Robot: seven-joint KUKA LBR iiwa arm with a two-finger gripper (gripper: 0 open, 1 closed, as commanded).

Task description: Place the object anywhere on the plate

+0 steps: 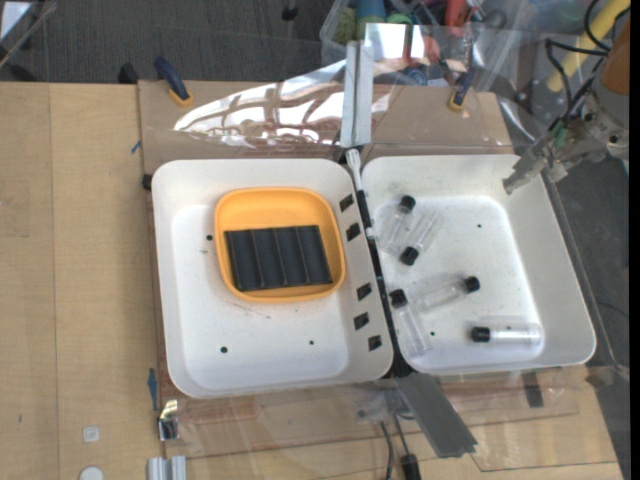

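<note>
- The claw (522, 176) sits at the far right corner of the right bin (560, 258), just over its rim.
- I cannot tell from here how the claw is set, and nothing shows in it.
- The things to pick are small clear tubes with black caps, all lying flat in the right bin.
- The nearest one, the upper tube (412, 218), lies to the left of the claw and a bit toward the front. It lies on a slant, with its cap end pointing to the back.
- The middle tube (445, 290) is farther toward the front. It lies almost sideways, and its cap points toward the claw's side of the bin.
- The front tube (507, 335) is the farthest toward the front, nearly straight below the claw. It lies sideways, and its cap points left, away from the arm's side.
- The yellow plate (228, 213) is well to the left of the claw, in the left bin (180, 348), with a dark ridged block (277, 258) on it.
- I think the claw must go down and left to a tube first, and close across its short way.
</note>
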